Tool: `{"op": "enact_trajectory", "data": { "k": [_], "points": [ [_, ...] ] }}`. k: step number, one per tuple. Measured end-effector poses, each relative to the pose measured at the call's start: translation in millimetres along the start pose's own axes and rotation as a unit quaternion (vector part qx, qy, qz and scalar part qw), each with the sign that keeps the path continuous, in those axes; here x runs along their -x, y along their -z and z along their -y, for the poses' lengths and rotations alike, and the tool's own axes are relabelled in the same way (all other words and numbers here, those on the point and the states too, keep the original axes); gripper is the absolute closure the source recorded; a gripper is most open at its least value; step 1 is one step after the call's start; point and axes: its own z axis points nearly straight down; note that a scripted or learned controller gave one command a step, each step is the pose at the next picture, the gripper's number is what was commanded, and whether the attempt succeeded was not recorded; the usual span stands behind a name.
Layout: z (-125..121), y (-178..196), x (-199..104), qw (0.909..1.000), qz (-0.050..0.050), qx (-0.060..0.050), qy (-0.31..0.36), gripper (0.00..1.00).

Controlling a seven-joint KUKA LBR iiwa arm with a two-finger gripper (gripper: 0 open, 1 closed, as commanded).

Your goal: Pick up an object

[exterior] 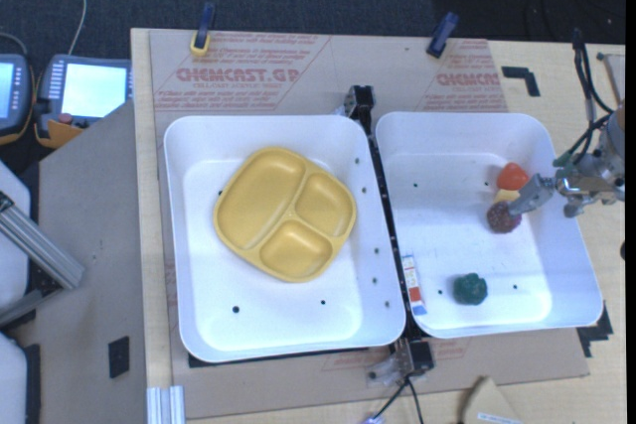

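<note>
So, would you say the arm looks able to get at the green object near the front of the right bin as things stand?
Probably yes. The green object lies alone on the floor of the right bin, with open space around it, apart from the orange object and dark red object beside the end effector.

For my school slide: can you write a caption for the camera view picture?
Robot gripper reaches into the right bin near small toys, beside a yellow tray in the left bin.
</note>
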Motion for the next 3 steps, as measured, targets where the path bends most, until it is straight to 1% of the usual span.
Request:
{"op": "enact_trajectory", "data": {
  "k": [1,2,3],
  "points": [
    [-3,6,0,1.0,0.002,0.006,0.002,0.0],
    [-9,-48,7,1.0,0.0,0.003,0.001,0.0],
    [-14,-93,8,1.0,0.0,0.003,0.001,0.0]
  ]
}}
